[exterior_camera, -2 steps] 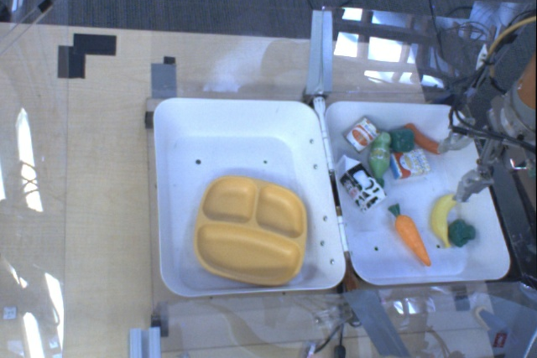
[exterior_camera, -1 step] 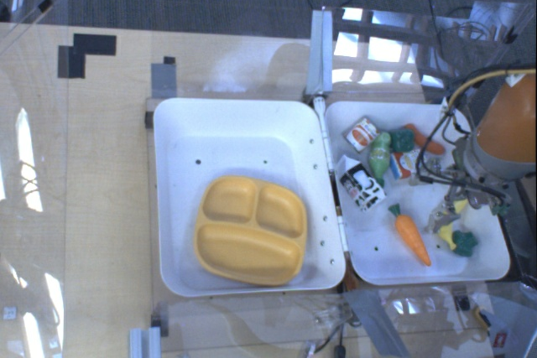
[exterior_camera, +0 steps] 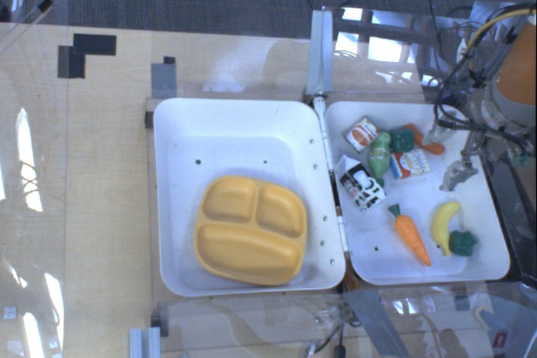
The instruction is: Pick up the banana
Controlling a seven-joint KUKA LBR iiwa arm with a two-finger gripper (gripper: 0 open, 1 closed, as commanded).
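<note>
Claw (exterior_camera: pixel 460 173) is hovering over the right bin (exterior_camera: pixel 495 264), just above the banana (exterior_camera: pixel 444 222), and we can't tell its state from here. We're seeing the banana lying free between carrot (exterior_camera: pixel 410 237) and broccoli (exterior_camera: pixel 462 242).

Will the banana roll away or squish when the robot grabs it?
The banana looks like a stiff toy, so probably no squishing. Its curved, smooth skin might slip or swivel between fingers. The broccoli touching its end could get nudged too.
</note>
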